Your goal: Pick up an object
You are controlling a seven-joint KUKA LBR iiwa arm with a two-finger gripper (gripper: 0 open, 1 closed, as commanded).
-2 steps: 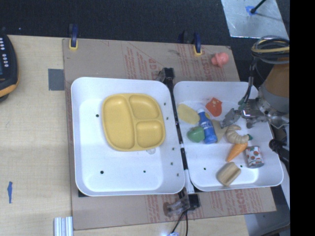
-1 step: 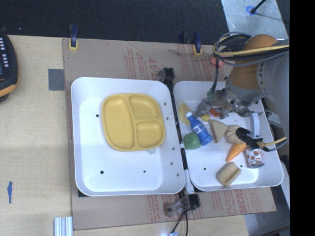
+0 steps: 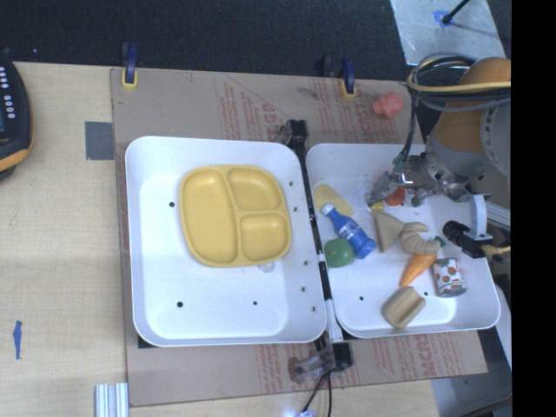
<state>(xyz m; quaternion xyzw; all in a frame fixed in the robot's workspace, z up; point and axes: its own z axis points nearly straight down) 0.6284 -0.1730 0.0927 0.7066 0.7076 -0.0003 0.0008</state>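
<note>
The right bin (image 3: 356, 320) holds several small things: a blue bottle (image 3: 349, 229), a green round piece (image 3: 338, 253), a pale yellow piece (image 3: 333, 198), a tan cone (image 3: 387, 229), a beige twisted piece (image 3: 414, 235), an orange carrot (image 3: 417, 267), a small red-and-white can (image 3: 448, 276) and a wooden cylinder (image 3: 403, 307). My gripper (image 3: 388, 194) hangs low over the back of this bin, above the cone. A small red-orange piece (image 3: 396, 197) lies right at its tip; whether it is held is unclear.
The left bin (image 3: 156, 311) holds a yellow divided plate (image 3: 234, 214). A pink lump (image 3: 388, 104) lies on the cardboard behind the right bin. Blue clamps (image 3: 347, 76) stand at the board's back edge. A handheld controller (image 3: 10, 111) rests at far left.
</note>
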